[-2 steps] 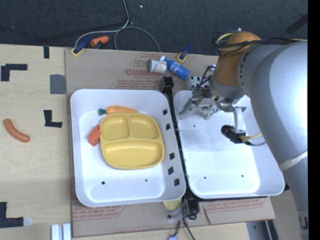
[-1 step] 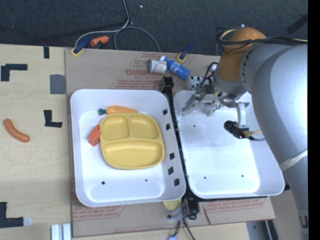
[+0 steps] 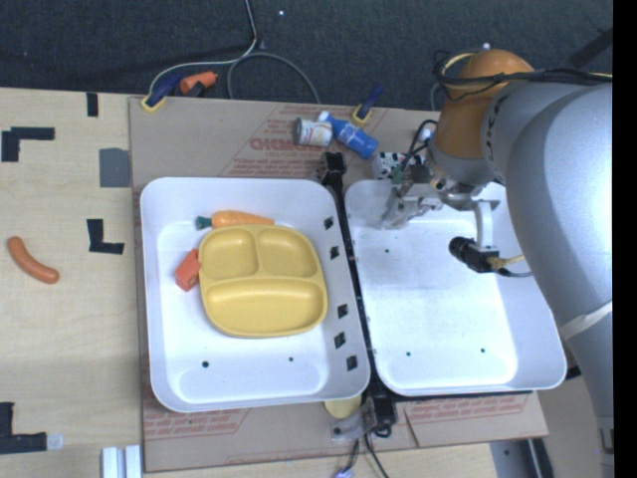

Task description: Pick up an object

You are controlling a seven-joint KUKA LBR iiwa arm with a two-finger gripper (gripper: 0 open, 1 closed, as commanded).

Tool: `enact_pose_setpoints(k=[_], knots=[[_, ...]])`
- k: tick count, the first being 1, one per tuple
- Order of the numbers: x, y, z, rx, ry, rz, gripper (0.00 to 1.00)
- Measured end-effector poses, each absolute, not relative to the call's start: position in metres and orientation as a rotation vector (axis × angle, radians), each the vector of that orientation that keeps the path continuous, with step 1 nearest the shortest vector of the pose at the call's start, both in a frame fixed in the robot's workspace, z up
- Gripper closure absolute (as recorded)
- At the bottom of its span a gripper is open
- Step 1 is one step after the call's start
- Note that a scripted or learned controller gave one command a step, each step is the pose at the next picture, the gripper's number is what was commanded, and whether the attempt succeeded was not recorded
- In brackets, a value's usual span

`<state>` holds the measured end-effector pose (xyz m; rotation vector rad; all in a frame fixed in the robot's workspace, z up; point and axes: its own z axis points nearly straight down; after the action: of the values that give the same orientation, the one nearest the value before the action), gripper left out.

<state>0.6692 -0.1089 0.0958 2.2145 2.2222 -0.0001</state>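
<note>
- The left bin [image 3: 164,297] held a yellow divided plate [image 3: 263,279] near its centre; an orange carrot [image 3: 242,219] lay along the plate's upper edge, touching or just beside it; a smaller orange-red piece [image 3: 187,269] sat against the plate's left side.
- The right bin [image 3: 448,327] showed bare white floor across its middle and lower part; the gripper [image 3: 403,205] hung over its upper left corner, close to the divider between the bins; whether its jaws stood apart or together I cannot tell, and nothing showed between them.
- The grey arm [image 3: 557,187] filled the right of the frame, with its orange band [image 3: 468,108] at the upper right; a black fitting [image 3: 476,255] hung from it above the right bin's upper right area.
- Outside the bins, a blue-and-white bottle [image 3: 333,132] lay on its side on the cardboard [image 3: 199,137] just above the bins' upper edge; an orange sausage-shaped piece [image 3: 32,260] lay on the wooden bench [image 3: 60,366] at the far left, well apart from the bins.
- Open room remained in the left bin's lower strip below the plate, and in most of the right bin; the plate's pieces crowded the left bin's upper left.
</note>
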Motion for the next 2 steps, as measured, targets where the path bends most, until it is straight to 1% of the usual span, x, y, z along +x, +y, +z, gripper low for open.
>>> enact_pose_setpoints(k=[1, 2], knots=[[0.669, -0.109, 0.095, 2.214, 2.222, -0.002, 0.00], [0.668, -0.097, 0.085, 2.218, 2.221, -0.005, 0.00]])
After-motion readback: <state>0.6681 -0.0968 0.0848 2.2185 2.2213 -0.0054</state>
